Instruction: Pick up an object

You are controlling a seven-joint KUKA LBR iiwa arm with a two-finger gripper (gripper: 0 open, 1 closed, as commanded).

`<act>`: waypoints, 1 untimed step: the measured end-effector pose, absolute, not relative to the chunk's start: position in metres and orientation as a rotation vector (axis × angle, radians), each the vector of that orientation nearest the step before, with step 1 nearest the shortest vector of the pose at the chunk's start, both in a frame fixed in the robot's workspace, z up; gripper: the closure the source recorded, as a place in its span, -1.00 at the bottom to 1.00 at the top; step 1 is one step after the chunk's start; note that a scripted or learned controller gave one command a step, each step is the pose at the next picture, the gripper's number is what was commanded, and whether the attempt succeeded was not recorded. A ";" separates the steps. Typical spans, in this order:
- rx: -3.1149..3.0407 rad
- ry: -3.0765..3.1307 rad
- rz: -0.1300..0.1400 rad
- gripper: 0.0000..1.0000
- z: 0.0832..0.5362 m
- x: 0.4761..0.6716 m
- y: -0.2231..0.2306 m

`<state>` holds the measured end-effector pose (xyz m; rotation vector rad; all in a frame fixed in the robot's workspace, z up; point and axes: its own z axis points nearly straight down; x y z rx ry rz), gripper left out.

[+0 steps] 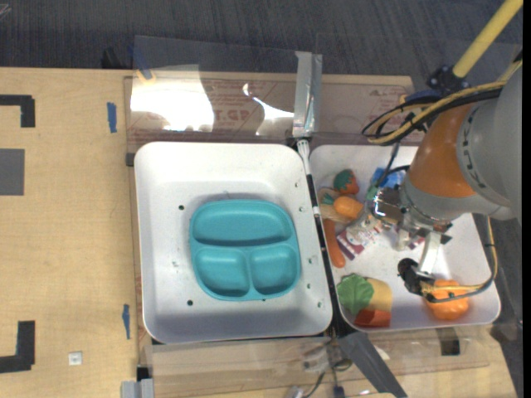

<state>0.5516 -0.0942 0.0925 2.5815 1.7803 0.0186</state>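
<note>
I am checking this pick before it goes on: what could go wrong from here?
The toys lie crowded against the right bin's left wall, so the gripper may catch two or just push them. The orange piece near the front rim could be knocked. Cables hang near the arm and may snag.

Dark grey carpet (207, 7) runs across the top, beyond my bench. The bench top (58, 222) is pale wood, with black tape marks (21, 110) near its left edge and blue tape bits (111, 116) closer in. A clear sheet (216, 98) lies behind the bins, catching bright glare. A yellow pole (494, 27) slants in at top right.
</note>
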 end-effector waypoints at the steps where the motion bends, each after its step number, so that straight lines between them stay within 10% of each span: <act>1: 2.701 1.602 0.001 -1.00 0.086 0.636 -0.104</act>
